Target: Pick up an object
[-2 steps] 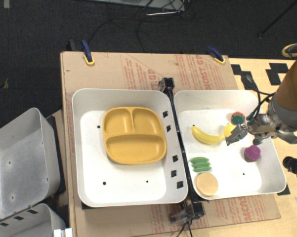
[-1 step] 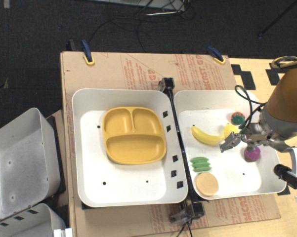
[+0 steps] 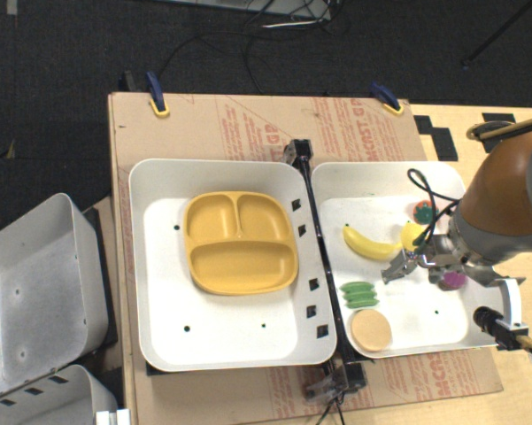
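Two white bins are sitting side by side on the bench, and the arm (image 3: pixel 505 206) is reaching into the right bin (image 3: pixel 372 184) from the right side. The left bin (image 3: pixel 150 264) is holding a yellow divided tray (image 3: pixel 241 242), which is lying flat in the middle.

In the right bin several small things are lying: a yellow banana (image 3: pixel 369 243), a green piece (image 3: pixel 358 293) below it, a round tan disc (image 3: pixel 370 329) near the front corner, a red piece (image 3: pixel 422 210) near the back, and something purple (image 3: pixel 452 280) partly hidden under the wrist. A second small yellow thing (image 3: pixel 413 234) is showing just beside the banana's right end.

The gripper (image 3: pixel 400 268) is hanging low over the bin floor, just right of the banana and above the green piece. Its grey fingers are pointing to the left, but I cannot tell whether they are spread or pressed together. I am not seeing any object between them.

To my judgement, the arm is doing the approach step and nothing is picked yet. The banana is looking like the closest target, but the green piece is also near. The next move is asking for the fingers to come down around one object only, with space on both sides, and then to close. The things are lying close together here, so a wrong aim is probably pushing them away instead of catching one.
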Tool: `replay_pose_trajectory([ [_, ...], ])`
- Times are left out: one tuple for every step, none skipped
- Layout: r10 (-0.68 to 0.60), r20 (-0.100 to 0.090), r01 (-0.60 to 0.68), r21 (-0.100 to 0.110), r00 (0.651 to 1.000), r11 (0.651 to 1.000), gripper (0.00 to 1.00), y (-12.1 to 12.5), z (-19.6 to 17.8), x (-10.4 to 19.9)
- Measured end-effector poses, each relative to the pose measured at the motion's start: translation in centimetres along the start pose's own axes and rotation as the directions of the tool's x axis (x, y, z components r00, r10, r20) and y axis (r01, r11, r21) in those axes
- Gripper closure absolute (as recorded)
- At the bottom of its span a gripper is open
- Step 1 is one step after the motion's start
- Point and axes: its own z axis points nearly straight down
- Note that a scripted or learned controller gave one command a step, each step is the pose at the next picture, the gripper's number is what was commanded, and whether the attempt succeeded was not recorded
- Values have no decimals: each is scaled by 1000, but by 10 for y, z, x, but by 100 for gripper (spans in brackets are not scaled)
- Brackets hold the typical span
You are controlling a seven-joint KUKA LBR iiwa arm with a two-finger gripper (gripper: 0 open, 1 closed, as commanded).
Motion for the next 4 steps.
replay_pose_trajectory([
  [0, 1, 0, -4, 1000, 1000, 100, 1, -12, 0],
  [-5, 3, 5, -8, 1000, 1000, 100, 12, -62, 2],
  [-6, 3, 6, -10, 1000, 1000, 100, 16, -124, 6],
  [-5, 3, 5, -8, 1000, 1000, 100, 17, -162, 6],
])
